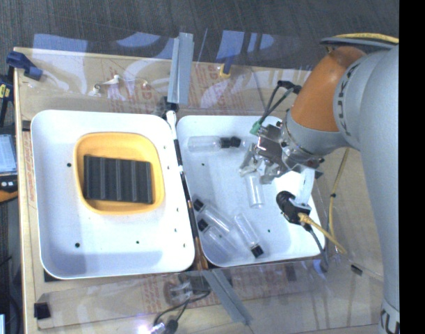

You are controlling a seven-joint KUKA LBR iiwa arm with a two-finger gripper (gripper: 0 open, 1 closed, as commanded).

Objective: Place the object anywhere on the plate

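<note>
A yellow plate [117, 148] with a dark ribbed insert lies in the left white bin [52, 242]. Several clear vials with black caps lie in the right white bin [219, 186]. My gripper [259, 167] hangs over the upper middle of the right bin, its fingers a little apart and so open. One clear vial [256, 193] lies just below the fingertips, its upper end close to them; nothing shows clamped between them. Another vial [206, 144] lies at the bin's top left.
Two more vials [215, 225] [247, 232] lie near the right bin's front edge. The raised wall between the bins [181, 186] runs down the middle. A black cable connector [287, 206] hangs from the arm over the right bin's right side.
</note>
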